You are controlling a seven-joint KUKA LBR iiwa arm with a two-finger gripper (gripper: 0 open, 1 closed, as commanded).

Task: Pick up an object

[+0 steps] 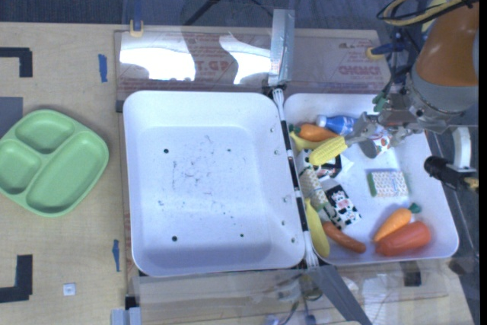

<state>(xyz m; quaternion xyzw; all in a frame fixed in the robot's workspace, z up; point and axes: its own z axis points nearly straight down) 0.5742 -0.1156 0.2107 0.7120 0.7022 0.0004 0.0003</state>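
Left bin (205, 179): white, shallow, scuffed floor with a few dark dots.

Right bin (437, 186): white, shallow, touching the left bin along a shared edge; holds all toys listed below.

Gripper (378, 135): at 12 o'clock in the right bin, hanging from the grey arm (449, 80) with orange band, entering from 3 o'clock. Jaw state: cannot tell; fingers blurred against the white floor.

Corn cob (327, 150): yellow, tilted, at 9 o'clock from the gripper, near its tip; contact not discernible.

Blue bottle (336, 122): lying at 11 o'clock in the right bin, just above the corn cob.

Orange piece (313, 134): beside the bottle, toward 9 o'clock.

Patterned square (387, 183): flat, mid-bin, at 6 o'clock from the gripper.

Cow-print toy (342, 207): black and white, at 7 o'clock in the bin.

Banana (316, 228): yellow, along the left wall of the right bin, 8 o'clock.

Sausage (344, 238): reddish, at 6 o'clock, touching the banana.

Carrot (395, 221): orange, at 5 o'clock, resting against a red pepper (405, 238).

Green plate (49, 161): three compartments, on the bench (61, 262), at 9 o'clock, well apart from the bins.
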